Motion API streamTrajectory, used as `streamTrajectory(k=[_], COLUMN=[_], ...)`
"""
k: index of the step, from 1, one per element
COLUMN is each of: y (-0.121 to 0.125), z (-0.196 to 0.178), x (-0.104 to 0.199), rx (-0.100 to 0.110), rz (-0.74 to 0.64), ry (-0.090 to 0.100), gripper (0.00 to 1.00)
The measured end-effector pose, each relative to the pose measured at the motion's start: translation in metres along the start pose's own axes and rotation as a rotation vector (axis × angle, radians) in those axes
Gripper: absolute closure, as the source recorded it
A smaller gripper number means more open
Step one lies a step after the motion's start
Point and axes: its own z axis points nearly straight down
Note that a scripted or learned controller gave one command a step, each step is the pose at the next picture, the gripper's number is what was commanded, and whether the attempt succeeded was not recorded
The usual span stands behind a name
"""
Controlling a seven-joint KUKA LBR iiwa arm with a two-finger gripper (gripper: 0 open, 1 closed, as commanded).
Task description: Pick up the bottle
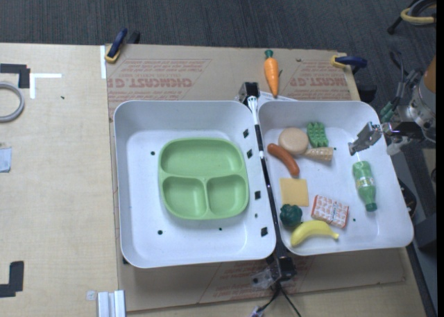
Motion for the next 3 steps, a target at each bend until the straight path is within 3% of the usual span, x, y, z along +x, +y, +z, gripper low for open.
streamTrajectory(k=[1, 2, 3], y=[0.009, 0.009, -0.04], z=[0.145, 0.135, 0.069], x=[-0.051, -0.052, -0.027], rx=[0.002, 0.0, 0.0], rz=[0.05, 0.052, 0.076], ry=[0.003, 0.0, 0.0], gripper=[0.0, 1.0, 1.0])
